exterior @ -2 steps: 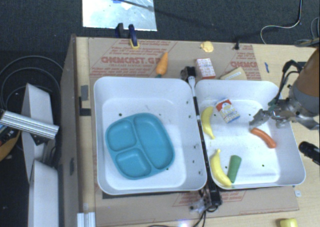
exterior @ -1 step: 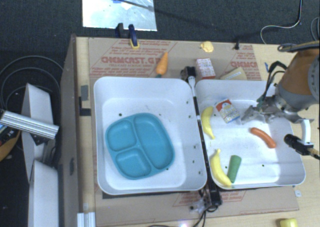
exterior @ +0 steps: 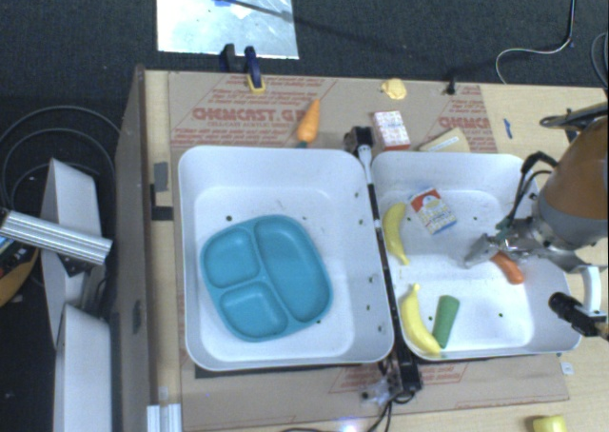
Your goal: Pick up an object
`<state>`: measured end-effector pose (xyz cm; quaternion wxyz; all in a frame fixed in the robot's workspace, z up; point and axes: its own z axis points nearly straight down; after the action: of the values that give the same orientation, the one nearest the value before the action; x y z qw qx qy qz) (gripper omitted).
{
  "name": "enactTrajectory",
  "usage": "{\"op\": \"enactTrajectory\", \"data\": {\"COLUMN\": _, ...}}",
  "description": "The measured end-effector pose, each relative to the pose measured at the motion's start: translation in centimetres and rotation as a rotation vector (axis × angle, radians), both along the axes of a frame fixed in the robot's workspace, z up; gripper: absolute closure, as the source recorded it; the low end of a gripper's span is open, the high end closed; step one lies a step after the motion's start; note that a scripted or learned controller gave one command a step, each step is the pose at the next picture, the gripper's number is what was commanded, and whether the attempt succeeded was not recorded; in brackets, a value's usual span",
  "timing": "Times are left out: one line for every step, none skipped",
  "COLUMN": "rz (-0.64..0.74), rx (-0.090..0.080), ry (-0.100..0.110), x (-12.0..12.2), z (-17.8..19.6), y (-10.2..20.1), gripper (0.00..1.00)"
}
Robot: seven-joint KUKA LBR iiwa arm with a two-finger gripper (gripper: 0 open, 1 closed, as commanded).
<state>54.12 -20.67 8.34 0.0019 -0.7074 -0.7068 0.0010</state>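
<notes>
Right bin, east edge | jaws state unclear (beside orange piece) | centre open

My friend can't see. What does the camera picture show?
The robot's gripper reaches into the right bin, beside an orange carrot. That bin also holds two bananas and a green block. The left bin holds a blue tray.

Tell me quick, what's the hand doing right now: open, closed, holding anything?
Hand: low in the right bin, right beside a small orange object; whether it is open, closed or gripping that object cannot be told from this view.
</notes>
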Motion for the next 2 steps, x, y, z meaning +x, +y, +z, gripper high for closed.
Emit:
{"op": "enactTrajectory", "data": {"rz": 0.003, "rx": -0.003, "ry": -0.009, "x": 0.4, "z": 1.2, "y": 0.0, "gripper": 1.0}}
{"op": "enactTrajectory", "data": {"rz": 0.013, "rx": -0.001, "ry": -0.015, "x": 3.8, "z": 11.0, "y": 8.5, "gripper": 1.0}}
